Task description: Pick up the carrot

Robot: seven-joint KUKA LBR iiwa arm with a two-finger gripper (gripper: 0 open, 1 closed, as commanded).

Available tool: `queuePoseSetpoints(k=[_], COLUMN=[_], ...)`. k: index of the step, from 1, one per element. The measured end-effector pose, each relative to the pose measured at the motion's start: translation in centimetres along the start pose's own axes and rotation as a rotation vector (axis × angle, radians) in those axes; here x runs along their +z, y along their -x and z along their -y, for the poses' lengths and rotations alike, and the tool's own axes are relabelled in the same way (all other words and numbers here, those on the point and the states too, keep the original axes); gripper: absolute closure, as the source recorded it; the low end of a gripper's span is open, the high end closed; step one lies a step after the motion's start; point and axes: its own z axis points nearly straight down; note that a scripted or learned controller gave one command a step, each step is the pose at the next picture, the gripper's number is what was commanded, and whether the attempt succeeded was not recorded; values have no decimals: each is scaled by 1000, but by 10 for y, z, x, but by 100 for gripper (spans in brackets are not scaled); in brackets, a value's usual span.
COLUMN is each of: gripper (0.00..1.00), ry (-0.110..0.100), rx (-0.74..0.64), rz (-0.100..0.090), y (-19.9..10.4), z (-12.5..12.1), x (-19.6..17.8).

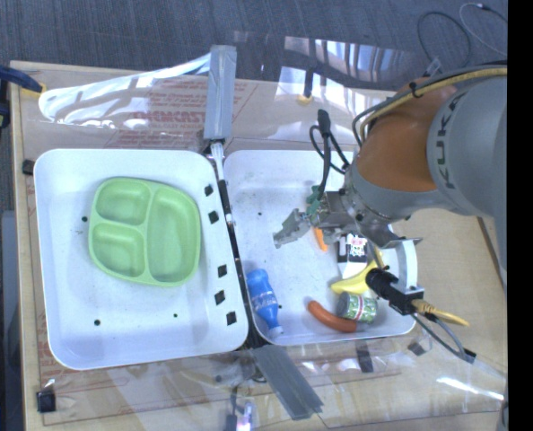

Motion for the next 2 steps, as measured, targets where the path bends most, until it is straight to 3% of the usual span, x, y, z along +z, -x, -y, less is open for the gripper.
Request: queuePoseSetpoints(k=[1,2], gripper=[0,0], ry=[-1,1], rx=[9,-8], rz=[0,-1], y=[48,72], z=[-31,-81], x=[71,121])
